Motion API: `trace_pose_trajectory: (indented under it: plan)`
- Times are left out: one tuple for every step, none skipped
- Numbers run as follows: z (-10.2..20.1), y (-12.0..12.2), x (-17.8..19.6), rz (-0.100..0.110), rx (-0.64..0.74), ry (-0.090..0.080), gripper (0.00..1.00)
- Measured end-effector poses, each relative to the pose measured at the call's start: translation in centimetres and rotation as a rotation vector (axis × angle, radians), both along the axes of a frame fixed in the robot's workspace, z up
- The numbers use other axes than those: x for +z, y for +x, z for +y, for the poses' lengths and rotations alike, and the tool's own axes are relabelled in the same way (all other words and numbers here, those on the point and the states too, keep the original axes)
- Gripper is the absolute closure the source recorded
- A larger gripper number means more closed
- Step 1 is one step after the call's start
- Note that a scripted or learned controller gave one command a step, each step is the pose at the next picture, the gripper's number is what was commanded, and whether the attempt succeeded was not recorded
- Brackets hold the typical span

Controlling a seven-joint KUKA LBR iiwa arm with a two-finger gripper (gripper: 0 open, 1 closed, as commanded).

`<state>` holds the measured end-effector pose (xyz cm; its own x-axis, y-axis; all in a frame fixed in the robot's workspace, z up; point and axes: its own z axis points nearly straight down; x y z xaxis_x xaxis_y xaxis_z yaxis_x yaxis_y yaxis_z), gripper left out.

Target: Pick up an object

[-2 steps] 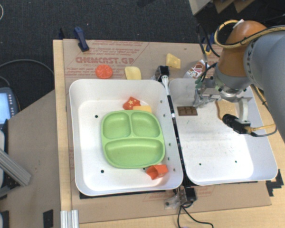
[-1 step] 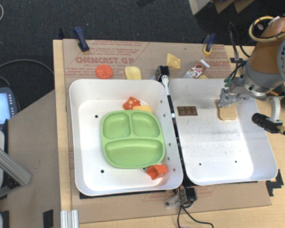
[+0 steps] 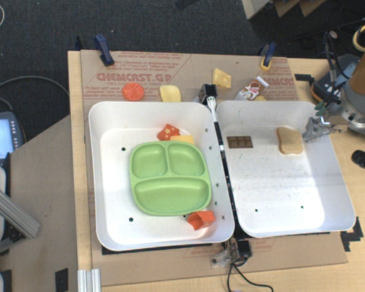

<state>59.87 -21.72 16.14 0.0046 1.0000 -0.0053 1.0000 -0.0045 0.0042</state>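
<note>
One arm (image 3: 353, 96), right bin's (image 3: 328, 218) far corner.

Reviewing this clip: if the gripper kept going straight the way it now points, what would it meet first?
Most likely the tan bread slice, just left of the gripper in the right bin; height above it is unclear.

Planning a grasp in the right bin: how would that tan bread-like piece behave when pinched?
The tan bread-like piece lies flat, so it probably won't roll. It looks small and likely light; a push might slide it across the smooth right bin.
</note>
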Motion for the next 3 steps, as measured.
trace_pose_trajectory:
  plan:
    - [0.4, 0.1, -0.2, 0.002, 0.005, 0.003, 0.00]
    - [3.9, 2.1, -7.9, 0.003, 0.009, 0.004, 0.00]
    - [-0.9, 4.1, -3.6, -0.003, 0.003, 0.001, 0.00]
